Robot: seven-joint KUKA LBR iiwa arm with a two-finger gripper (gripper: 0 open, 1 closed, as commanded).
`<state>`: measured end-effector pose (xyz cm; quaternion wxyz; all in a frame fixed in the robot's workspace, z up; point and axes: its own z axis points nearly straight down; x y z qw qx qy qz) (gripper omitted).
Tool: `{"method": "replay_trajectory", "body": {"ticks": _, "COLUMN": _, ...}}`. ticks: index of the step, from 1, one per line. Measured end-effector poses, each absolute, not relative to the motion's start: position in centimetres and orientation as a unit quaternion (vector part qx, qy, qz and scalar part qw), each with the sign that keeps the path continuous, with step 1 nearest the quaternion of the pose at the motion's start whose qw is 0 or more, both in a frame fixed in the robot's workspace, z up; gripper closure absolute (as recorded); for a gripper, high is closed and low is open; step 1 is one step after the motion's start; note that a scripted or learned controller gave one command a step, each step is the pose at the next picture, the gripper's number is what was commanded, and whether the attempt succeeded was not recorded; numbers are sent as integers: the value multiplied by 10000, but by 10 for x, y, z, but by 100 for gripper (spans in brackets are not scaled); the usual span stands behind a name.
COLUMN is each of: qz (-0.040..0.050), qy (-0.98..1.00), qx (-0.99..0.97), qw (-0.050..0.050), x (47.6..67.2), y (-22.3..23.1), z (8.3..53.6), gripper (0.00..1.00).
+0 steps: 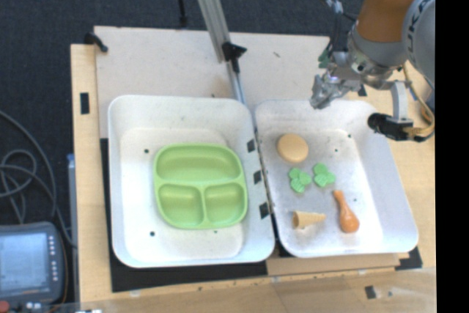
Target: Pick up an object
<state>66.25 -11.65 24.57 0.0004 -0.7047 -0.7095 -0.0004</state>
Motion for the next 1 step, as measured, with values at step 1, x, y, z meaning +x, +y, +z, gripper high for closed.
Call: {"method": "replay_trajectory", "body": {"ticks": 1, "qz": -12, "qy": -7097, "qx": -7045, "qw": -4, "x": 674, "y": -61, "z": 245, "gripper": 100}}
